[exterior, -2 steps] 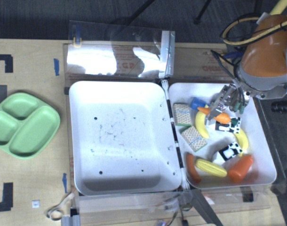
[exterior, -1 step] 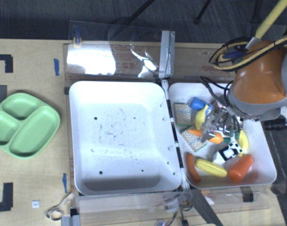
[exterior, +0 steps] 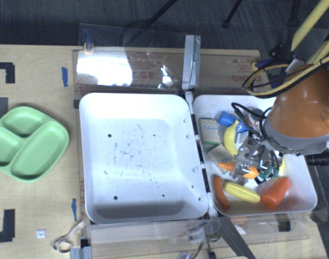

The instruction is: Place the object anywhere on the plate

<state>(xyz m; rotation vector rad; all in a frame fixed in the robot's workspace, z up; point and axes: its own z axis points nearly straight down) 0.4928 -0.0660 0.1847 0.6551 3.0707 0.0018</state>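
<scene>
Claw [exterior: 244, 169] fingertips lost among toys in the right bin [exterior: 310, 198]; orange arm [exterior: 302, 109] cut off at right.

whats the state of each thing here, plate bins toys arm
green plate: on the bench left of the bins, nothing on it
left bin: holds no toys
right bin: holds a heap of toy food
banana: lying in the right bin
corn: lying near the front wall
gripper: low over the heap
</scene>
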